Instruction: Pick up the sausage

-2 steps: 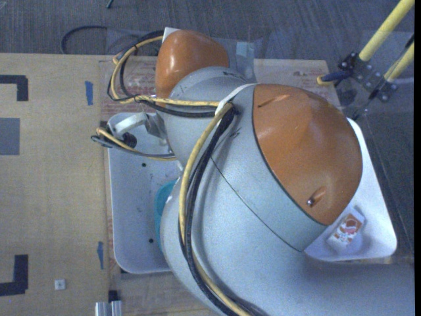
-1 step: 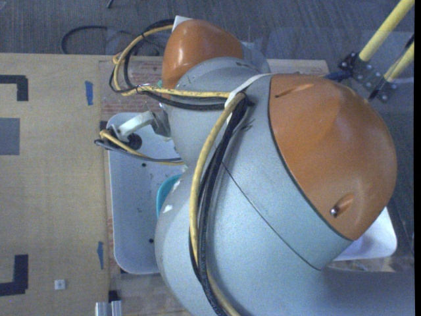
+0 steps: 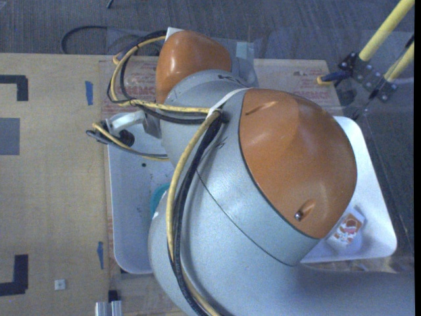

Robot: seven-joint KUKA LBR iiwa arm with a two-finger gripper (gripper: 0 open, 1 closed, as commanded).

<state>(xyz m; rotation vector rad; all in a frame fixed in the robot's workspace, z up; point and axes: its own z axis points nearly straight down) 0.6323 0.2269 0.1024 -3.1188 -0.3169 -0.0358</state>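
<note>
Progress unclear: the arm (image 3: 263,196) hangs over both bins and blocks most of what we need. We can't see the sausage, so it may be hidden somewhere under the arm; the gripper's state we cannot tell either. We see a bare strip of the left bin (image 3: 128,222) with a teal scrap (image 3: 158,199), and a small printed packet (image 3: 348,229) in the right bin (image 3: 378,232). We judge the pick not confirmed.
</note>
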